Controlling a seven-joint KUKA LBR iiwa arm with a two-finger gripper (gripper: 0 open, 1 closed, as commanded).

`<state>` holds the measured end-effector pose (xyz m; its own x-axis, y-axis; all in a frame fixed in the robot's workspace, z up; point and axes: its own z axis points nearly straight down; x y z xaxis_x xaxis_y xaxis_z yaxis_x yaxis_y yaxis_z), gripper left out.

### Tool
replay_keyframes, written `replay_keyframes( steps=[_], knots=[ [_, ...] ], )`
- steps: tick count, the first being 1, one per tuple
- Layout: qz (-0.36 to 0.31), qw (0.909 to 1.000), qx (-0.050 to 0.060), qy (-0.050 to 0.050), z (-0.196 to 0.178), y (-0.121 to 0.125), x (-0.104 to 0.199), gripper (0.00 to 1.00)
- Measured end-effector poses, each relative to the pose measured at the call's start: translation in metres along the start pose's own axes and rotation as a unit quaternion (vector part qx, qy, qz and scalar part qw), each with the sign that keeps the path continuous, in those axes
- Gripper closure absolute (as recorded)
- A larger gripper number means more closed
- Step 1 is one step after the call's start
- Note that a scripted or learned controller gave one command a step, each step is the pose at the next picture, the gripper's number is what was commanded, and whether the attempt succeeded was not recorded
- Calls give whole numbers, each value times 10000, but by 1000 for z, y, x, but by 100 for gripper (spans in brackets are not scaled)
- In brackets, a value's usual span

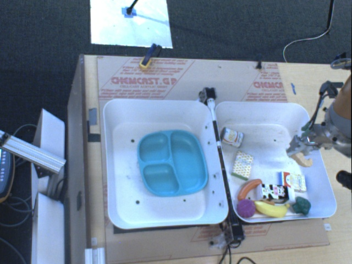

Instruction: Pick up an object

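Note:
My gripper (298, 147) hangs low over the right side of the right bin (264, 120), reaching in from the right edge. A small tan object (303, 160) lies right under its tip; I cannot tell whether they touch. Toys are scattered across the same bin: a small white can (231, 137), a pale yellow-green block (242, 165), an orange carrot (249, 188), a purple ball (246, 208), a yellow banana (271, 208), a black-and-white carton (272, 192), a red-and-white box (292, 181) and a green broccoli piece (301, 205).
The left bin (126, 120) holds a blue divided plate (172, 162). A black clamp bar (218, 147) runs along the wall between the two bins. A yellow-handled tool (147, 58) lies on the board behind them.

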<state>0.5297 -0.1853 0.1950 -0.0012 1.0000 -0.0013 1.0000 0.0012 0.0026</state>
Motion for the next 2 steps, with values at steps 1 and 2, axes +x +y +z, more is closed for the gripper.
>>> replay_keyframes(
  steps=[1, 2],
  knots=[
    [-15, 10000, -7, 6, -42, 62, 43, 100],
    [-19, 10000, 7, 15, -25, 58, 107, 100]
  ],
)
